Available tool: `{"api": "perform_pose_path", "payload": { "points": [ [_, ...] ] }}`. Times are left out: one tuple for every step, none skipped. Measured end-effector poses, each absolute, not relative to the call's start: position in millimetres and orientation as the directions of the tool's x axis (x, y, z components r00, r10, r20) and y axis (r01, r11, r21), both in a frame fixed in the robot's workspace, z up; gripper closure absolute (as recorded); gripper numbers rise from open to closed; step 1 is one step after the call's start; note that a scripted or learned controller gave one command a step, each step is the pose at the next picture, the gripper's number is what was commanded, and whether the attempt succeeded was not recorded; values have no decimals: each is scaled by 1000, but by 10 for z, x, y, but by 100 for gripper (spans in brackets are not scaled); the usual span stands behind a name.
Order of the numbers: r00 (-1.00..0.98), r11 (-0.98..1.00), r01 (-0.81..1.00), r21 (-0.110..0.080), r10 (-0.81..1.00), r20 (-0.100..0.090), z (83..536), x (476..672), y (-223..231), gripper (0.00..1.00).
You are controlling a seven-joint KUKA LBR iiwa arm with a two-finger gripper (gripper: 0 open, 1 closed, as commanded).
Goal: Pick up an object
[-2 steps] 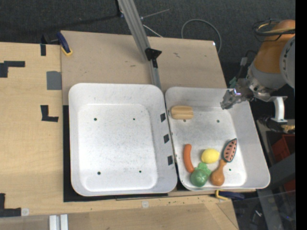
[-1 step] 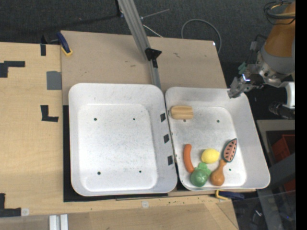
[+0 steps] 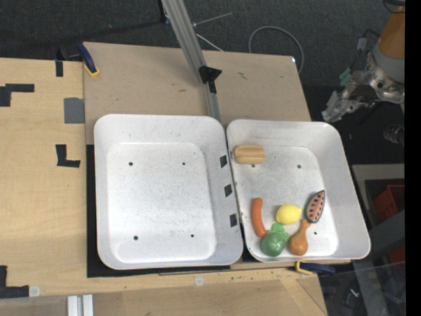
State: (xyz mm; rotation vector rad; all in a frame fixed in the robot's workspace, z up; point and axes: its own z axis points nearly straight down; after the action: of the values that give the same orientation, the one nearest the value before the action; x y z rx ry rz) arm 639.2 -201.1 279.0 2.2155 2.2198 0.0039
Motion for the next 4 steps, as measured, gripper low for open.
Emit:
{"api": "perform_pose_path", "payload": {
  "points": [
    [-5, 5, 1000, -3, 1000, 1, 2612, 6237, -1487, 100],
    [-6, 6, 1000, -3, 1000, 2, 2601, 6023, -899, 100],
    [-7, 7, 1000, -3, 1000, 2, 2616, 5827, -349, 100],
    [-6, 6, 1000, -4, 1000, 1, 2556, 5705, 98, 100]
  ]
}}
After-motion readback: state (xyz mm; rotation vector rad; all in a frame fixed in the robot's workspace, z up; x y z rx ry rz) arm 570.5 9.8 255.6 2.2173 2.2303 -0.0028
